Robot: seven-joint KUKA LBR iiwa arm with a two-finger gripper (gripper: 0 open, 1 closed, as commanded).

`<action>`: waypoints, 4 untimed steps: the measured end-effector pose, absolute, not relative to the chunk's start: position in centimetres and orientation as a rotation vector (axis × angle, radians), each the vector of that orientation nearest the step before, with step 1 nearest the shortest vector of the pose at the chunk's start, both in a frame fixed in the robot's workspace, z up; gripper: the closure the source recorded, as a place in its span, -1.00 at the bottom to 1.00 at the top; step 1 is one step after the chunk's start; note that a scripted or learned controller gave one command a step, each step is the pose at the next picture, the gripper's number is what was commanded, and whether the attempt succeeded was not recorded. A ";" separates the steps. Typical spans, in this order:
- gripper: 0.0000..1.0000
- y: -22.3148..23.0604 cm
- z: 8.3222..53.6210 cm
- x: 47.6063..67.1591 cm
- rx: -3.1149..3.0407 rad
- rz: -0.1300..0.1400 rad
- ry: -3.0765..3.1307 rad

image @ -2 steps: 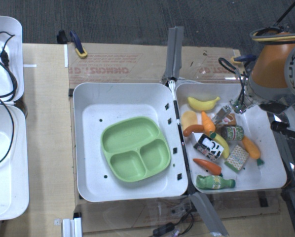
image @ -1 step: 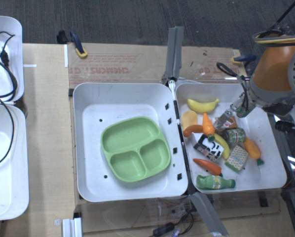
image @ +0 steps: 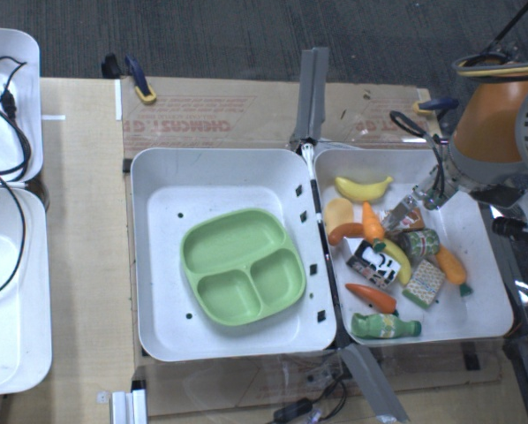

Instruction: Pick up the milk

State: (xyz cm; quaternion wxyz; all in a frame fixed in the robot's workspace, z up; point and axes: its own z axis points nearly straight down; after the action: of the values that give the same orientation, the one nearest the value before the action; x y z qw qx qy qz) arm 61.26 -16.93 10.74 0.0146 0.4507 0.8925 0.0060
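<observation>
Ideally lowering the pincer (image: pixel 403 215), whose opening cannot be told from here, squarely over the milk (image: pixel 374 263) lying black-and-white in the right bin (image: pixel 489 237) among carrots (image: pixel 371 297) and a banana (image: pixel 363 186), keeping clear of those crowding neighbours.

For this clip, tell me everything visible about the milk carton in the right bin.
The milk is a small carton, white with black cow-like patches and a dark side face, cardboard by its look. It lies tipped on its side, slanted, near the middle of the right bin in the heap of toy food. A yellow banana-like piece lies against its right edge, an orange carrot lies just below it, and another carrot is above. The gripper is above and to its right, apart from it.
</observation>
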 end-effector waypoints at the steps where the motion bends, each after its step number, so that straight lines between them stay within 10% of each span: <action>1: -1.00 -16.8 10.8 60.9 1.455 0.016 2.747; 2: -1.00 -16.1 10.8 59.5 1.425 0.013 2.760; 3: 1.00 -16.0 12.2 59.8 1.422 0.022 2.753; 4: -1.00 -16.0 12.1 59.8 1.424 0.021 2.754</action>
State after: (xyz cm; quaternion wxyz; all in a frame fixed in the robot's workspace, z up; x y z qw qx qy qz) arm 59.78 -16.00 12.11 0.0206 0.4592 0.8881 0.0068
